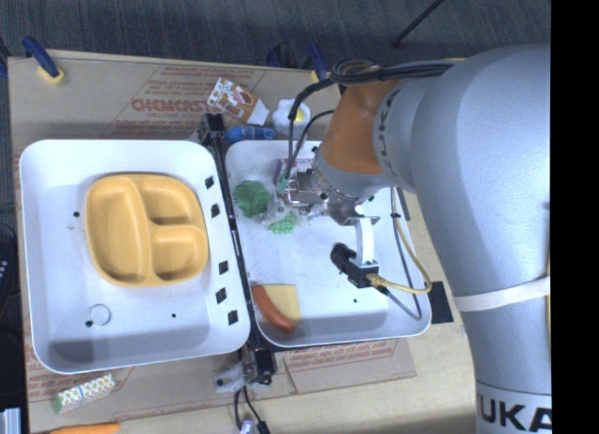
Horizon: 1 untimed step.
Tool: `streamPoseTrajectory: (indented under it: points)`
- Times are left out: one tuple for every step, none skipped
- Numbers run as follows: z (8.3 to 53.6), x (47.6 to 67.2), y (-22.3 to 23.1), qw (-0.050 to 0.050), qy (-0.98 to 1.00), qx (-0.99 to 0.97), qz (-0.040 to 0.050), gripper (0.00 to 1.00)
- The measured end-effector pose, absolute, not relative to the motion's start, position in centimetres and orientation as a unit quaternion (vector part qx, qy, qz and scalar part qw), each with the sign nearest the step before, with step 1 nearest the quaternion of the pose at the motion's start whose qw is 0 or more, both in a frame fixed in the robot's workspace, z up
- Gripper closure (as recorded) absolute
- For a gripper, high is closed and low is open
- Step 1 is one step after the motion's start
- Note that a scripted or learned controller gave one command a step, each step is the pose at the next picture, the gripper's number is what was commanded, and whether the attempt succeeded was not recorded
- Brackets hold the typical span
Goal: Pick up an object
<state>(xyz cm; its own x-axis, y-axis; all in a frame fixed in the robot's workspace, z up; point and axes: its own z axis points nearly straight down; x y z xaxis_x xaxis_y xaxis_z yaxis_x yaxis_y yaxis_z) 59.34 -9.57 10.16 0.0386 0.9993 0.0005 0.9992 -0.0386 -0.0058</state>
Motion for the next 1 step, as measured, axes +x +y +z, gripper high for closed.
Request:
streamPoseTrajectory:
  points:
    - [19.19, 64.07, -7.64, 0.001, -0.628, -0.778, 0.0012, 1.00]
